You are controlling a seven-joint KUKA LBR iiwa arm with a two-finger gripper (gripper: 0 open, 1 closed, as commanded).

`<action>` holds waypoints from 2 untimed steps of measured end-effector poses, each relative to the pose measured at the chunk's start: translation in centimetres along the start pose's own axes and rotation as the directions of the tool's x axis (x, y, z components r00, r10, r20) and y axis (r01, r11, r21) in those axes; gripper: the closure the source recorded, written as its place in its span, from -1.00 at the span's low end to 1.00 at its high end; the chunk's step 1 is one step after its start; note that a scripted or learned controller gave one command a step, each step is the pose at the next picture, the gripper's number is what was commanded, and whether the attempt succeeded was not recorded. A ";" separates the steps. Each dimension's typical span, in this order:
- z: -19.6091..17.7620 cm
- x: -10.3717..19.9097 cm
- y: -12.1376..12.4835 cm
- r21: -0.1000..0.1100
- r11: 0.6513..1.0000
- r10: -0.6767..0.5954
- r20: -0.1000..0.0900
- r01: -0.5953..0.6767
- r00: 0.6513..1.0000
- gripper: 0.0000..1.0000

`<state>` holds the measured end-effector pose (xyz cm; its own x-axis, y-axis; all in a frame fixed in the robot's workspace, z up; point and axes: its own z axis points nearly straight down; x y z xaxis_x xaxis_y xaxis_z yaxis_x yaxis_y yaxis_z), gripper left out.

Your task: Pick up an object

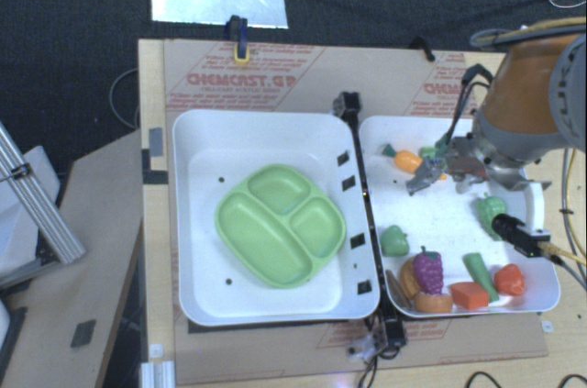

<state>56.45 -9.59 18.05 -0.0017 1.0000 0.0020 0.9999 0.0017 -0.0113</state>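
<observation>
Two bins are set side by side on the surface (275, 70). A divided plate (280, 226) lies in the left bin (197, 184); toy foods are clustered along the right bin's (550, 285) near edge.

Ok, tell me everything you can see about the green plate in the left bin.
The plate is pale green, smooth and plastic-looking, with rounded corners. Raised ridges split it into three compartments: one long one along its lower left side and two smaller ones toward the upper right. Nothing lies in any of them. It sits flat on the floor of the left bin, turned at a slant to the walls, near the middle, apart from the rim. The gripper is over the other bin.
</observation>
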 end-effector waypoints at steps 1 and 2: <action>-0.6 0.0 0.3 -0.013 1.000 -0.002 0.002 0.002 1.000 -1.00; 5.1 0.8 0.7 -0.010 1.000 -0.001 0.001 0.001 1.000 -1.00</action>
<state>57.05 -8.74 12.93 -0.0032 1.0000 0.0008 1.0000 0.0032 -0.0011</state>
